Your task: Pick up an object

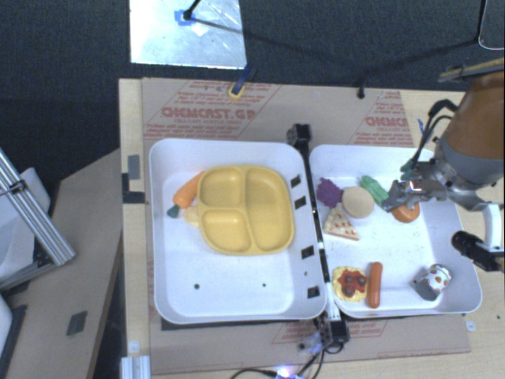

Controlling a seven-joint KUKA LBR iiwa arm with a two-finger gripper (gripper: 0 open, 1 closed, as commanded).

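Robot lab: cardboard-lined bench (316, 105), bins (170, 290)

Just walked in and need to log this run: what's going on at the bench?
A KUKA arm reaches from the right over the right bin, its gripper low beside an orange toy and a green piece. Nothing is visibly held. A pizza slice, sausage and purple grapes lie nearby. The left bin holds a yellow divided plate and a carrot.
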